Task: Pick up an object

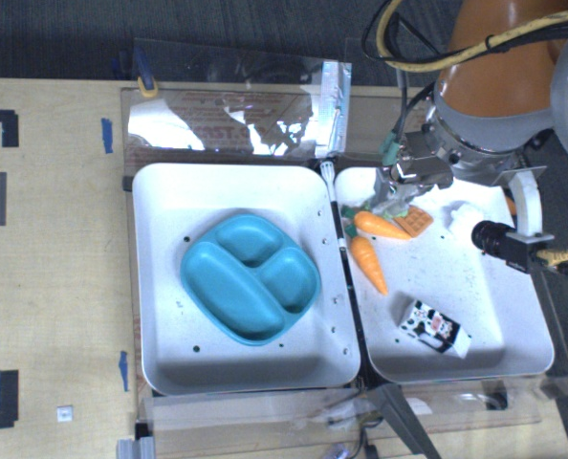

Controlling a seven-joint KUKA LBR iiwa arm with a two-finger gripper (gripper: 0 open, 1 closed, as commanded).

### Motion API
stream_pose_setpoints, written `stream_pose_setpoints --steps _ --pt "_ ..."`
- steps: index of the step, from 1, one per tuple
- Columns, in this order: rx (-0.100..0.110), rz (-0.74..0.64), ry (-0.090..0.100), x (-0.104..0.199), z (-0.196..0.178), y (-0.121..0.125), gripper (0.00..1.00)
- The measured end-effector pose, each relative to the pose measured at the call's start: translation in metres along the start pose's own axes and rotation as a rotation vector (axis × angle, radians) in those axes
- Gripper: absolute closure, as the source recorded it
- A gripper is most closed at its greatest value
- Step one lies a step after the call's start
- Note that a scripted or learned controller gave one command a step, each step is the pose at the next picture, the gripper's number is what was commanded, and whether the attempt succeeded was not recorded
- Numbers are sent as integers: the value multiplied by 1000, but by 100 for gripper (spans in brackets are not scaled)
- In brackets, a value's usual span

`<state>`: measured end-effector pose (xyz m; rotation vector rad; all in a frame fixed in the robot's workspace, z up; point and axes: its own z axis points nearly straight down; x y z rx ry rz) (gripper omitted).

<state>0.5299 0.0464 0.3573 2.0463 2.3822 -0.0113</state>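
Camera view is showing me the left bin point(160, 256), where a blue divided tray point(251, 275) is sitting. Right of that tray, in the right bin point(523, 342), I am seeing two carrots point(368, 261) lying near the bin's left wall, a waffle piece point(416, 223) beside the upper carrot, and a black-and-white carton point(435, 327) lower down. The gripper point(399, 191) is hovering just above the upper carrot; I cannot tell its opening.

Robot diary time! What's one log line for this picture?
gripper: above upper orange toy carrot | grasp: unconfirmed | right white bin: two carrots, black-and-white carton | left bin: blue divided plate
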Motion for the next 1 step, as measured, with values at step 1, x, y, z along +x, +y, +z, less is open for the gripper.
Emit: stream_pose_setpoints --steps 1 --pt "4 -244 6 -48 146 -45 100"
